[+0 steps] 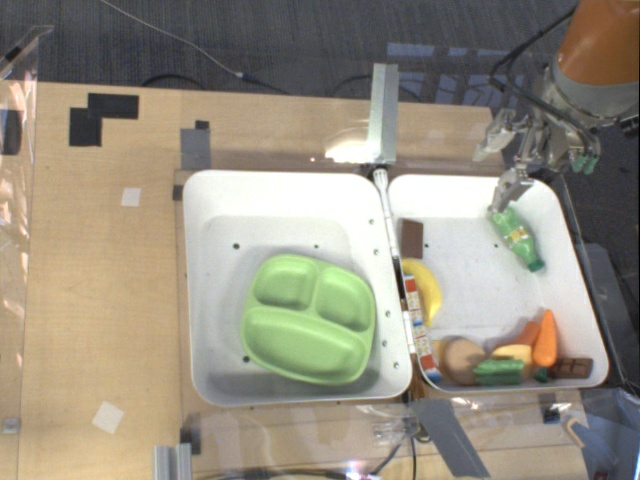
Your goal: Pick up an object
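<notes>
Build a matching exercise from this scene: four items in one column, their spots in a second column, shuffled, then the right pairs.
Items:
1. green divided plate
2. green bottle
3. banana
4. carrot

Places:
A. right bin's near right corner
B. left bin
C. under the gripper, right bin's far side
D. against the right bin's left wall

Pairs: 1-B, 2-C, 3-D, 4-A

Arm [600, 43] cut off by top and right frame edges; only orange band and wrist in frame. Gripper [508, 190] overlaps top end of green bottle [516, 235]; finger state and contact unresolved. Toy pile [515, 353] in right bin's [470, 253] near corner overlaps; individual items hard to separate.
</notes>
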`<state>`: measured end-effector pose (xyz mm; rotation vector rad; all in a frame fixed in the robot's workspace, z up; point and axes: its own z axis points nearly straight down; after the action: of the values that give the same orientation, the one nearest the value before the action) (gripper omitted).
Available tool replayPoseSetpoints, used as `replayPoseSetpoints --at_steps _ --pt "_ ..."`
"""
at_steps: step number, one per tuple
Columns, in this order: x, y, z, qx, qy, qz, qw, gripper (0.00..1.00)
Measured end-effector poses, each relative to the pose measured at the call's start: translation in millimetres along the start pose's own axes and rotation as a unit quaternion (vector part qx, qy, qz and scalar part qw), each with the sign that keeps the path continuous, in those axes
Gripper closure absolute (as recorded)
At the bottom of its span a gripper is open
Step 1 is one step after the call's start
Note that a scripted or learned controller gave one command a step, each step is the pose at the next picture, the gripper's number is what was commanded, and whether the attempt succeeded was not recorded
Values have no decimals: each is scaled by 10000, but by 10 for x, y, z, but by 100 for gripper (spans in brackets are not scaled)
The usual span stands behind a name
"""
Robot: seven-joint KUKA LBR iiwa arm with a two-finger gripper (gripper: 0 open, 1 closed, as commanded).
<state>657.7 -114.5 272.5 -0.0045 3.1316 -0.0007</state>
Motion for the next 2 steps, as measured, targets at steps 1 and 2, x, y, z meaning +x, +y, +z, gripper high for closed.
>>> replayPoseSetpoints --at_steps 1,2 --pt "325 -506 1658 -20 64 -1082 9941 0" --pt "282 -920 1651 13 -6 -2754 9613 0"
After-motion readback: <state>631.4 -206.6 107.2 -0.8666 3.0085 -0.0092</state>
